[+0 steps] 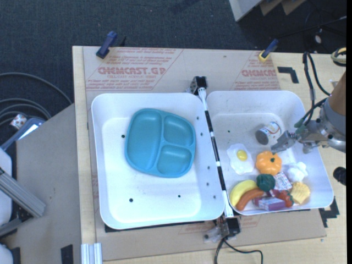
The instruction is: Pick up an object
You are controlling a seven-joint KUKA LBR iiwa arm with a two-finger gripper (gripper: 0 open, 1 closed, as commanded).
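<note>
Now the arm is working over the right-hand shallow white bin [286, 104], where the toys are crowding the near half. The likeliest target is the small silver tin can [268, 133], lying on its side near the bin's middle, just above the round orange pumpkin toy [268, 161]. Beside the pumpkin, the flat white fried egg with its yellow yolk [240, 155] is sitting toward the divider, and below it the yellow plastic banana [242, 192], a dark green vegetable toy [266, 181], a red pepper-like piece [281, 198], a yellow corn chunk [300, 192] and a small white lump [297, 172] are bunching together, touching one another.

The grey two-finger gripper [286, 142] is reaching in from the right edge, its tip hanging just beside the can and just above the pumpkin. Whether the pincer is spread or pressed together, I cannot tell; the tip is too small and blurred, and nothing is visibly pinched.

So this is looking like the approach step, the grab not yet made. The next move is calling for a straddle of one item alone, clear of the neighbours; the can may well roll if nudged.

Further out, the left-hand white bin [110, 186] is carrying a light blue divided plastic plate [160, 143], well apart from the action.
</note>
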